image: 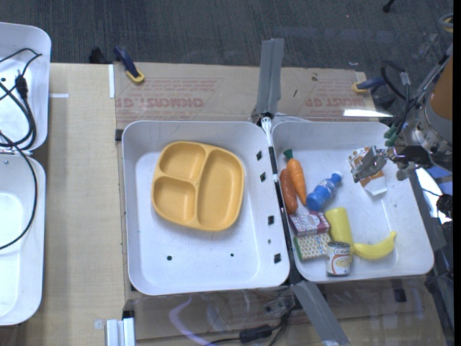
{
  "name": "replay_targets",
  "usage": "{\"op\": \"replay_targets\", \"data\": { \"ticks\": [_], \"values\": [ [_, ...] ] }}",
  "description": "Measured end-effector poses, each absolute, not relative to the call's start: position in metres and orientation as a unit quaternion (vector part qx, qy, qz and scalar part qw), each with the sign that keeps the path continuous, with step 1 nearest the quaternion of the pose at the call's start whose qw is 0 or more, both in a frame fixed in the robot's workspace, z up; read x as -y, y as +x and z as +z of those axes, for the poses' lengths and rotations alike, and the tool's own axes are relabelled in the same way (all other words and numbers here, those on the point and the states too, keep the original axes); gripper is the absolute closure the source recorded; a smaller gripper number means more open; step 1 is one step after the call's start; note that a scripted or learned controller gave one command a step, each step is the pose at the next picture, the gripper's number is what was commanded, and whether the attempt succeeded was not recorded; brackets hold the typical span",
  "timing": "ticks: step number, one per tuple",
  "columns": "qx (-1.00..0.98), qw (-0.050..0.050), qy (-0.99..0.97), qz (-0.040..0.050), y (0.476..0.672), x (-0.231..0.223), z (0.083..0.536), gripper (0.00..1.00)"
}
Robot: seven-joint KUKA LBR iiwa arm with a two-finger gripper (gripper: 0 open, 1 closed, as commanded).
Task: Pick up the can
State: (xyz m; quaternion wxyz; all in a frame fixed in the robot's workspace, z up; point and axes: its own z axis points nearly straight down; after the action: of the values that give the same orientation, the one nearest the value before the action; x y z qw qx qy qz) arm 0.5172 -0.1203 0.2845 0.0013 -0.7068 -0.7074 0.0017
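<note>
1. The can (pixel 338 259) stands upright at the front edge of the right bin (pixel 414 215), near the middle of that edge. Its label is white and red, and its metal top faces the camera.
2. A banana (pixel 375 247) lies just to the right of the can, touching or nearly touching it. A yellow cylinder (pixel 339 225) lies tilted just behind the can.
3. A small grid-patterned box (pixel 310 246) sits to the left of the can, with a red and white packet (pixel 309 223) directly behind that box.
4. A carrot (pixel 296 180) and a darker orange-red piece beside it lie along the left wall of the right bin. A blue bottle (pixel 323 192) with a white cap lies tilted to their right.
5. The gripper (pixel 376 166) hovers over the far right part of the right bin, well apart from the can. Whether the fingers are wide or narrow cannot be told. A small white and orange carton (pixel 374 184) sits right beneath it; no grasp on it is visible.
6. The left bin (pixel 144 258) holds a yellow divided plate (pixel 198 186), set toward the back.
7. Both bins rest on a counter (pixel 79 193) with cardboard (pixel 194 92) laid behind them.
</note>
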Motion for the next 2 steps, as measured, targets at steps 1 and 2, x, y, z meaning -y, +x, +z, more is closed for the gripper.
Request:
{"op": "replay_targets", "data": {
  "ticks": [1,2],
  "values": [
    [0.655,0.002,-0.755,0.002,0.51,0.136,0.211,0.0],
    [0.615,0.001,-0.789,0.0014,0.571,0.181,0.126,0.0]
  ]
}}
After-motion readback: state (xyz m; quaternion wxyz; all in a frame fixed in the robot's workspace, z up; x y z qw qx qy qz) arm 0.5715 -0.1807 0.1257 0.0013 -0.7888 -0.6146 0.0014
